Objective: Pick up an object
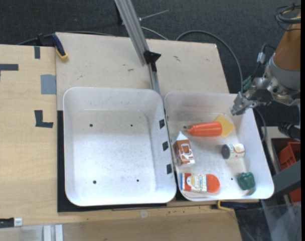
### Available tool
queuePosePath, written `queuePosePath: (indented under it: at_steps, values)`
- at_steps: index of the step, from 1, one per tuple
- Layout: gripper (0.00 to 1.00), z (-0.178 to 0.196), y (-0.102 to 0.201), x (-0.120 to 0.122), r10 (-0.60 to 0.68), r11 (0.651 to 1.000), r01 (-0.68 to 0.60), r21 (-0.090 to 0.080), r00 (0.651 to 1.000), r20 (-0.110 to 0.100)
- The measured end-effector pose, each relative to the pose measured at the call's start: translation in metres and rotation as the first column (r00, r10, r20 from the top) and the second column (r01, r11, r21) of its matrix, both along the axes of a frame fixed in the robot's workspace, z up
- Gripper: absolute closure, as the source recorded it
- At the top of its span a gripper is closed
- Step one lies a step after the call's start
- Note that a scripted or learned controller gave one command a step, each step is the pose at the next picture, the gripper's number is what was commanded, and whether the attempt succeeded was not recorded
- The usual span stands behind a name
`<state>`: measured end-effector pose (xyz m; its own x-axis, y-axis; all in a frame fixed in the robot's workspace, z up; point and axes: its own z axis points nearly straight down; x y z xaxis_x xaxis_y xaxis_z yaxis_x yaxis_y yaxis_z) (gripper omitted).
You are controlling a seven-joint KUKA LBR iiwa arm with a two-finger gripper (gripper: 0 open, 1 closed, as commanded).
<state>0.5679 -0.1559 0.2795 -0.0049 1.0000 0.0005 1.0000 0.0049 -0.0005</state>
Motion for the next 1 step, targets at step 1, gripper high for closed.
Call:
queuePosePath:
  at_steps: [1]
  values:
    - [1.00, 0.0011, 0.0554, 0.0125, 0.002, 1.000, -0.002, 0.001, 1.000, 0.000]
